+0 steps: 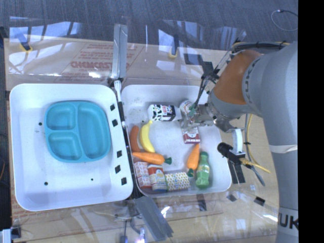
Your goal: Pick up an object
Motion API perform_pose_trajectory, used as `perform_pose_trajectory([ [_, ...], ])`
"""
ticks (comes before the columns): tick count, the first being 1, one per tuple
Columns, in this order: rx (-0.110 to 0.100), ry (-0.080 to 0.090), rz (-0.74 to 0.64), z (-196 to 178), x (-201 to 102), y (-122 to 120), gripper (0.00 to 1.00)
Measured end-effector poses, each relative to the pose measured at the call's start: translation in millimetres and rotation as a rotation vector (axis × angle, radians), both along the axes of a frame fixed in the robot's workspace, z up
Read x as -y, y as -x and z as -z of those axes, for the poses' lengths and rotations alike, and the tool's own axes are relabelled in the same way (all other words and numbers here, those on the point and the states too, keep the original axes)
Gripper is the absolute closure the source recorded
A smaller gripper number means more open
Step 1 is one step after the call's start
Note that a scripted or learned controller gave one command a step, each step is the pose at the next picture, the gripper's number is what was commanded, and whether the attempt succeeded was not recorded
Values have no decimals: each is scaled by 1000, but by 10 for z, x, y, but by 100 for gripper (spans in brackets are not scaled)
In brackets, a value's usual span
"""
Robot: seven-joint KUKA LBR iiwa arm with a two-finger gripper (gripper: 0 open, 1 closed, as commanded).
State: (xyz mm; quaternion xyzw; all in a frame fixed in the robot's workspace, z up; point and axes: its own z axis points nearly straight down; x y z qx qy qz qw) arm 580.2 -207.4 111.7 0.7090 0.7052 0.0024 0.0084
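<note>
i stand over the right bin (pixel 220 182), and my gripper (pixel 193 119) hangs low in its back right part, close to the back wall and not far from the right wall. the room for moving there is small: the milk carton (pixel 162 112) with cow spots lies just to the left of my gripper, near the back wall, and a small red and white packet (pixel 191 135) lies just under and in front of it. i cannot tell if the packet touches me. whether my gripper is wide or narrow i cannot tell, because the wrist and cables hide that part, and i see nothing clearly held.

the front half of this bin is crowded. a banana (pixel 146 137) and a sausage (pixel 134 137) lie side by side near the left wall. a carrot (pixel 150 158) lies across just in front of them. a second carrot (pixel 193 157) and a green bottle (pixel 203 170) are near the right front, touching or almost touching. some small boxes (pixel 161 178) stand in a row along the front wall. the middle of the floor, between the banana and the packet, is open.

the left bin (pixel 25 186) holds a blue divided plate (pixel 77 131), well apart from my gripper, with free white floor around it on all sides.
</note>
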Motion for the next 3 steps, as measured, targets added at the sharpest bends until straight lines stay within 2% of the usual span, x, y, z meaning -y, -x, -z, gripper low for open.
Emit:
perform_pose_trajectory([
  [1, 0, 0, -1, 0, -1, 0, 0],
  [2, -1, 1, -18, 111, -297, -152, 0],
  [3, 3, 4, -21, -6, -287, -165, 100],
])
